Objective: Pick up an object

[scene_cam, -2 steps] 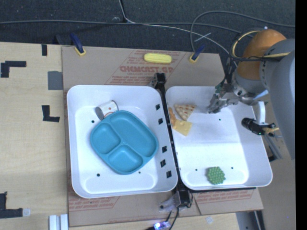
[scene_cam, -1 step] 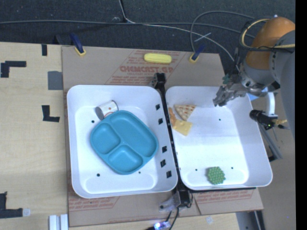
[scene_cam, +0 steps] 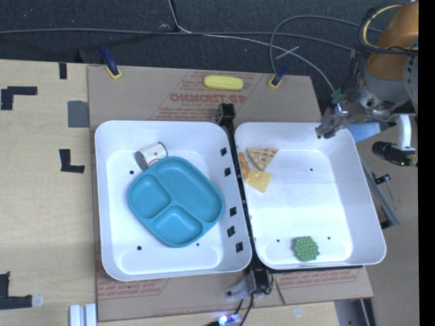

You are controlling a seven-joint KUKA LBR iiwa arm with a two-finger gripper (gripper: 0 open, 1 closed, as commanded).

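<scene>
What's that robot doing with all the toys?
The grey robot arm's hand hovers at the far right corner of the right white bin, holding nothing. That bin has a toy sandwich wedge, a yellow cheese slice and a green bumpy ball. The left bin has a blue divided plate.
</scene>
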